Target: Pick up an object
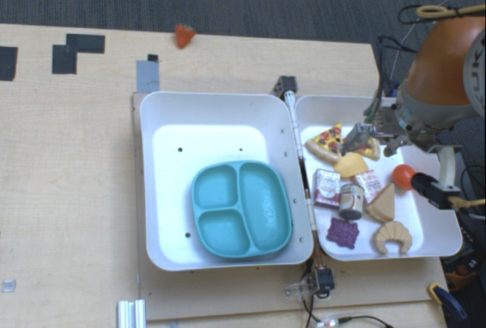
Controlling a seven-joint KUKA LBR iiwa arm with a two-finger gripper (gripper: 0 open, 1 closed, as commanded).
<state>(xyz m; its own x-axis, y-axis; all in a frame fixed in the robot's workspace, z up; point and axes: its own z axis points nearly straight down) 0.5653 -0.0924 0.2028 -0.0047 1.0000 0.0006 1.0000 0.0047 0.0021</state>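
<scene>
The right bin (448, 243) holds a pile of toy food: a pizza slice (326, 141), a yellow piece (351, 165), a red ball (403, 176), a small can (350, 201), two white packets (327, 187), a purple grape cluster (342, 232), a tan wedge (383, 206) and a croissant (392, 237). My gripper (361, 140) hangs low over the bin's back part, right beside the pizza slice and just above the yellow piece. Its dark fingers are blurred against the toys.
The left bin (163, 167) holds a teal three-compartment plate (241, 208). A small red toy (184, 35) lies on the bench beyond the bins. Dark tape patches (76, 52) mark the bench's far left. Cables run by the bins' front edge.
</scene>
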